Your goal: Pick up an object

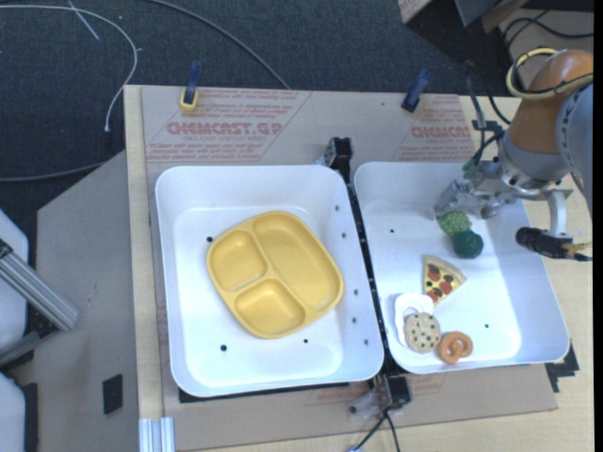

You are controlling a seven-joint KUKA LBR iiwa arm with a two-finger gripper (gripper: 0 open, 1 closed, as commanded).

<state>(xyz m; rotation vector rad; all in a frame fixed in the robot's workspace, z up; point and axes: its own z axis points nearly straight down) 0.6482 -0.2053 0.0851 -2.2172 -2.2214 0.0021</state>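
Dark carpet surrounds the cardboard-topped desk point(236, 121) with two glossy white bins. At the right bin point(396, 186), the fingers point(459, 202) hover just above a knobbly green toy point(455, 222); whether they grip it, I cannot tell. Beside them lie a darker green ball point(467, 244) and pizza slice point(441, 278).
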